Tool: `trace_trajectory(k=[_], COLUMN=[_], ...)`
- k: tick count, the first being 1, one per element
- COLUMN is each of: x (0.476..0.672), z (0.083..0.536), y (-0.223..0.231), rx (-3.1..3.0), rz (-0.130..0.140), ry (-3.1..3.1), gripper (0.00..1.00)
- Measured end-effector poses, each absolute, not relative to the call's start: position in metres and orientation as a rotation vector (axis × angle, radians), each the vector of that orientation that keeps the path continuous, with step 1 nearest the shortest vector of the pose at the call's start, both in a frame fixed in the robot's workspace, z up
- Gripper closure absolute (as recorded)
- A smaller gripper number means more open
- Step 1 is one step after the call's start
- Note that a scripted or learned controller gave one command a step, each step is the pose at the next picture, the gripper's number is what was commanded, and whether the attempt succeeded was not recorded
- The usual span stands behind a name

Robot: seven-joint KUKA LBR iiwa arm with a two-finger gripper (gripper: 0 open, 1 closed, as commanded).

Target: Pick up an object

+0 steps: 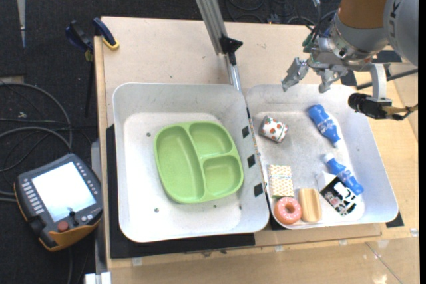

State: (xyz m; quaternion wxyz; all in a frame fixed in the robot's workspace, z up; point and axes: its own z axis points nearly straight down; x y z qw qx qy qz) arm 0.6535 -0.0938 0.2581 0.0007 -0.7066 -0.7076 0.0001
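Above the far edge of the right-hand shallow white bin (373, 143), the grey two-finger gripper (311, 78) hangs with its fingers spread apart and nothing between them. It sits below the arm's orange band, reaching in from the right of the view.

Nearest to it lies a blue plastic bottle (324, 124), just down and to the right of the fingertips as the camera sees them, resting on the bin floor with its long axis running diagonally from upper left to lower right. That is likely the easiest target: a short descent and a small shift toward the near side would probably bring the fingers over it, and closing across its narrow width, at right angles to the diagonal, looks the sounder approach.

Down and to the left of the gripper rests a small red-and-white patterned cylinder (273, 129). Farther toward the near rim lie a second blue bottle (342, 175), a black-and-white printed packet (338, 197), a checked waffle-like block (280, 177), a pink-iced doughnut (288, 209) and a tan bread roll (309, 204), the last two touching.

The left-hand white bin (133, 116) holds a green divided plastic plate (198, 161), well apart from the gripper.
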Motion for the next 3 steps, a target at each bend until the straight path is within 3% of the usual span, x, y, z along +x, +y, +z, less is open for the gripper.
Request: trace_trajectory(k=[1, 3], x=[0.654, 0.662], z=[0.258, 0.148], y=[-0.094, -0.095], rx=[-2.219, -2.218], rz=[-0.001, 0.008], ry=[-2.223, -2.218], gripper=[0.00, 0.00])
